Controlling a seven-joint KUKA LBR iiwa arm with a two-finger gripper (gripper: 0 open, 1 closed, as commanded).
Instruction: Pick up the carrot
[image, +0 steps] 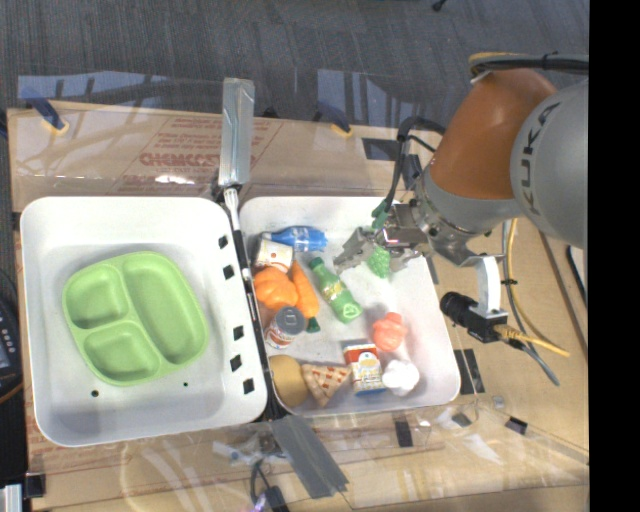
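Observation:
The carrot (304, 288) is a slim orange toy with a green tip. It lies in the right bin (440, 340), left of centre, between a round orange toy (274, 287) and a green bottle (333, 291). My gripper (376, 250) hangs over the upper middle of that bin, to the right of the carrot and apart from it. Its fingers stand open. A small green toy (380, 263) shows just under them; I cannot tell whether they touch it.
The right bin also holds a blue item (297, 238), a small jar (289, 322), a pink-red toy (388, 331), a carton (364, 366), a pizza slice (324, 380) and a white toy (401, 376). A green divided plate (135, 316) lies in the left bin (50, 230).

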